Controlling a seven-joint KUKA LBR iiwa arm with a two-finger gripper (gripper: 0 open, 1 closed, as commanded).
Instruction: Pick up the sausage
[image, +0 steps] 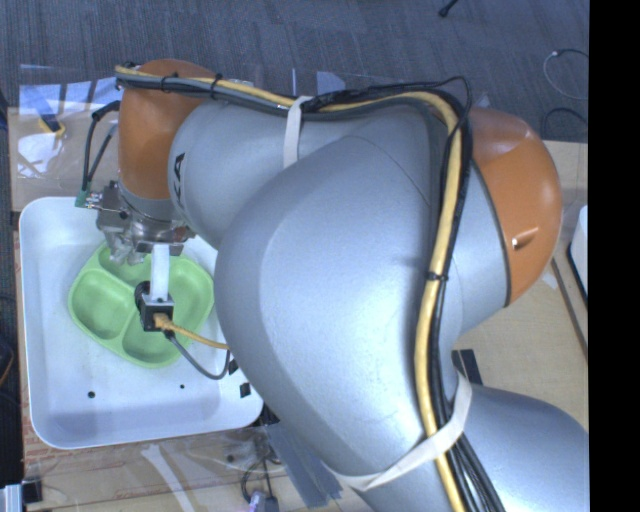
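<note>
Over the white bin (60, 410), tool (133, 248) above a green divided plate (95, 300), its grip state impossible to tell

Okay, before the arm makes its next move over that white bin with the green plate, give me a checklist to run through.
1. Claw over the left bin: ok, it hangs above the far edge of the green plate.
2. Green plate lying flat inside the bin: ok.
3. Where the sausage lies: cannot tell; the arm covers much of the bench.
4. Something gripped in the claw: cannot tell, too blurred.
5. Small dark specks on the bin floor near the plate: cannot tell what they are.
</note>
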